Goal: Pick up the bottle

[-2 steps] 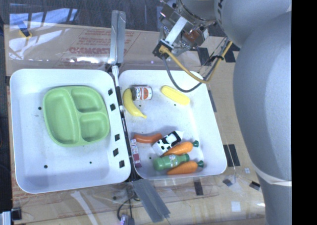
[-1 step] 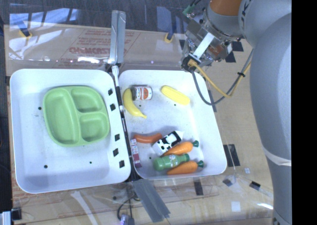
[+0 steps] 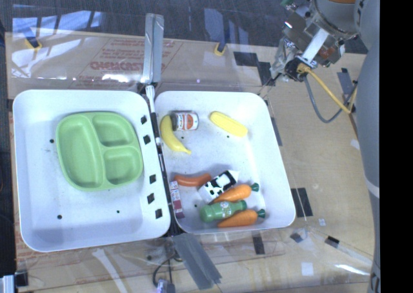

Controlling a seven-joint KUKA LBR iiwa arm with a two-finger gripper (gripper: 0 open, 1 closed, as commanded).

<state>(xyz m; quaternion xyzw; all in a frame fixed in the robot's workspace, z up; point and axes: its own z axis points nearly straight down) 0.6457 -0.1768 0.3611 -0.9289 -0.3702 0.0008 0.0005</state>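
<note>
A small green bottle (image 3: 221, 211) lies on its side near the front of the right bin (image 3: 274, 156), wedged between two orange carrots (image 3: 233, 193). My gripper (image 3: 284, 68) hangs high above the bench beyond the right bin's far right corner, well away from the bottle. I see nothing held in it.
The right bin also holds a banana (image 3: 171, 135), a small can (image 3: 185, 121), a yellow lemon-like piece (image 3: 228, 124), a sausage (image 3: 191, 181) and a black-and-white carton (image 3: 218, 184). A green divided plate (image 3: 99, 150) sits in the left bin (image 3: 32, 221). A yellow cable (image 3: 329, 95) loops below the wrist.
</note>
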